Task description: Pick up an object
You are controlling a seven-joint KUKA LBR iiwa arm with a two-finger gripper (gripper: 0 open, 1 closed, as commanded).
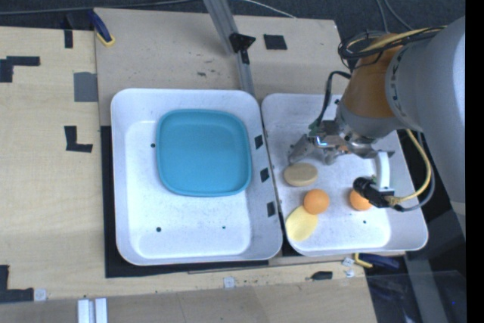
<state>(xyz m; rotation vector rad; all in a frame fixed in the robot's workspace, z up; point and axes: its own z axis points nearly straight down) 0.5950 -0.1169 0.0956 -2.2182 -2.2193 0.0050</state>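
My gripper [316, 153] hangs low in the right bin [401, 234], just above and behind a tan round disc [301, 175]. Its fingers are spread open and nothing is between them. In front of the disc lies an orange ball [317, 201], and a pale yellow object [302, 224] rests by the bin's front left corner. A second orange ball [359, 200] sits to the right, partly hidden by a black fitting on the arm's cable.
The left bin [136, 238] holds a blue square plate [203, 151]. A grey metal pole [219, 7] slants down to the bins' back edge. The arm's grey body with its orange band [370, 91] covers the right bin's back right part.
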